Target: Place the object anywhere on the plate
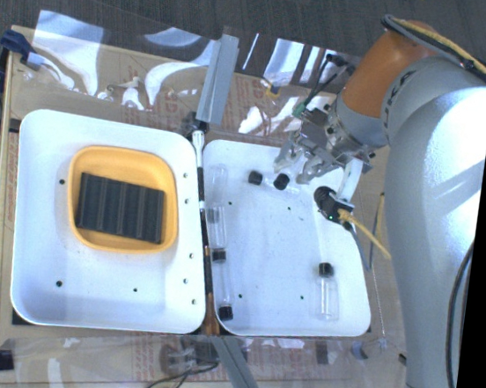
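Camera view: in the left bin lies the yellow plate, a dark slatted block on it. In the right bin lie clear vials, scattered. The gripper hangs over that bin's far edge; whether it grips anything I cannot tell. This looks like the picking step. Next, a vial must be gripped and carried left to the plate.

A robotics lab: KUKA arm over two white bins on a bench.
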